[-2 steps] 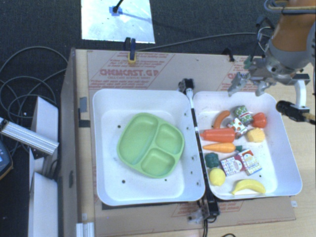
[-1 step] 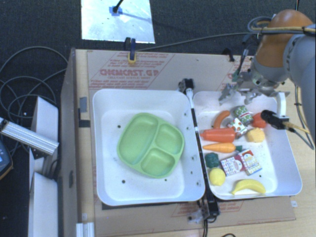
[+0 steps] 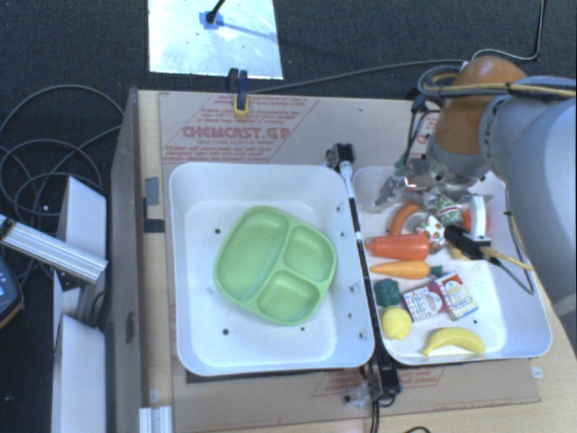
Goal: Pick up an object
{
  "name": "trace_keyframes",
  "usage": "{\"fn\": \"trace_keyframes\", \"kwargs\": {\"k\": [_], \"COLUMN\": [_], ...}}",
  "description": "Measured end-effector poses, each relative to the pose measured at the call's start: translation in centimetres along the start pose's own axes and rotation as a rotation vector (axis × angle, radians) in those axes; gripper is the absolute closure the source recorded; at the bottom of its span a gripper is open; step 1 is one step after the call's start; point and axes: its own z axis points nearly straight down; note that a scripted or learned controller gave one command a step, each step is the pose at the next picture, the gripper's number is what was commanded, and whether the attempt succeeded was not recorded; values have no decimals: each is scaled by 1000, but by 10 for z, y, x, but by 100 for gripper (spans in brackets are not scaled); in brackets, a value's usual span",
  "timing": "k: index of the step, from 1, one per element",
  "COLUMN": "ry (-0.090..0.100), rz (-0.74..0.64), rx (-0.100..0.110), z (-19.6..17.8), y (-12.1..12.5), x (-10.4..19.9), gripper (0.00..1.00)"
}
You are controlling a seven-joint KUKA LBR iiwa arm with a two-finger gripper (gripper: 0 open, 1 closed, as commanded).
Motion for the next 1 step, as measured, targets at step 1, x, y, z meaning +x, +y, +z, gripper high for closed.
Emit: {"fn": "trace_keyframes", "kwargs": {"k": [1], "ry": [-1], "rz": [-2], "rx": [-6], "z": [-13], "y": [2], "x": [0], "gripper": [100]}}
